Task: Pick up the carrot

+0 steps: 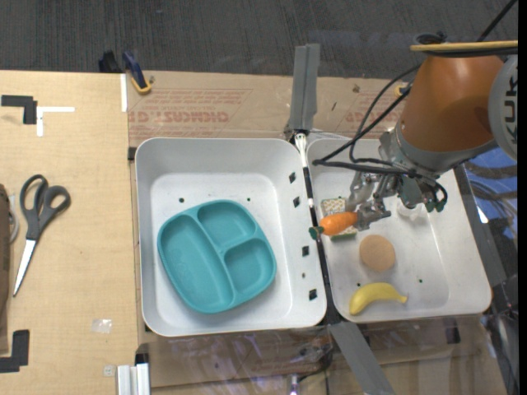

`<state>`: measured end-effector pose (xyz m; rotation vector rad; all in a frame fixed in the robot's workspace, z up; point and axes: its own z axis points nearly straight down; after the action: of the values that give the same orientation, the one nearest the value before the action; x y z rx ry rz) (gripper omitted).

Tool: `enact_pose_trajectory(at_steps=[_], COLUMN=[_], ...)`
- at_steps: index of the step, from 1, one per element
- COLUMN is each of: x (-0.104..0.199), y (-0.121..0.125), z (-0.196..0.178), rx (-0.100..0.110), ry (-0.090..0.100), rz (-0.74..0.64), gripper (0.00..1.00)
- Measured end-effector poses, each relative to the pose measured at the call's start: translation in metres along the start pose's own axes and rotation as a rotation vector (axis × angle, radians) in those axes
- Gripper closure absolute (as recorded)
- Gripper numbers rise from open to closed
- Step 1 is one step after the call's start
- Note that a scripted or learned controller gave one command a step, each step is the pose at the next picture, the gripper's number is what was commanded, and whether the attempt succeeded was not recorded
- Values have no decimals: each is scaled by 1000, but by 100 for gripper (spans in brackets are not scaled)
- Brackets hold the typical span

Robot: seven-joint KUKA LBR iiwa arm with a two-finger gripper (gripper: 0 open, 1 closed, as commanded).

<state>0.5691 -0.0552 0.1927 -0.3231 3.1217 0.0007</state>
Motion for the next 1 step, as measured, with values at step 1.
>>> enact_pose_trajectory(at_steps=[1], x=[55], y=[29], z=[-27], rx=[1], ry=[1], rz=[284], gripper=[100])
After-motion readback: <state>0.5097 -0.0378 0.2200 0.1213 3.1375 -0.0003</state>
